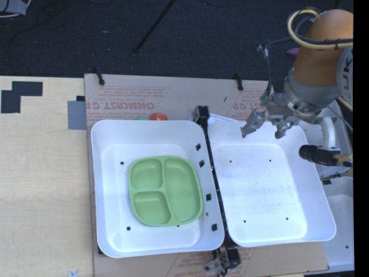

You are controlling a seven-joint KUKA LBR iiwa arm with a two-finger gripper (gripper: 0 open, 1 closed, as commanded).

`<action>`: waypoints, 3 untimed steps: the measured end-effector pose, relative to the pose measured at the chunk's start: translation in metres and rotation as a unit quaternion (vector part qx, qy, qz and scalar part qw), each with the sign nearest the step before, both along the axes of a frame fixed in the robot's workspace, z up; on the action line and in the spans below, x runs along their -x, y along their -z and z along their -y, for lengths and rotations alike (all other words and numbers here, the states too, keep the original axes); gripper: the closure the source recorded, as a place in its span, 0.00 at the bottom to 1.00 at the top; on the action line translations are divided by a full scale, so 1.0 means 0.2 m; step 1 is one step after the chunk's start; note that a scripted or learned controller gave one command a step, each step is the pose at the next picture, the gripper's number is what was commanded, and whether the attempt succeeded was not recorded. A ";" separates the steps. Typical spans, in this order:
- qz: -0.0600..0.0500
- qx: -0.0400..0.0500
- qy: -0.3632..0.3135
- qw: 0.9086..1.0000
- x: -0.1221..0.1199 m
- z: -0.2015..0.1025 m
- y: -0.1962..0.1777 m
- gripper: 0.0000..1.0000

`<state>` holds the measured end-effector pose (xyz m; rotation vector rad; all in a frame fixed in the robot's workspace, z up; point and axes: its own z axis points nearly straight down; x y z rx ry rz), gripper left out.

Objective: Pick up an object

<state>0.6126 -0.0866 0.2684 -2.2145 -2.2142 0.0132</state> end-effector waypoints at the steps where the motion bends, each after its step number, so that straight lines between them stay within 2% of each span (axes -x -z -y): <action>1: 0.006 0.001 -0.001 1.000 -0.01 0.00 -0.03 0.00; 3: 0.002 0.000 0.000 1.000 0.06 -0.03 0.44 0.00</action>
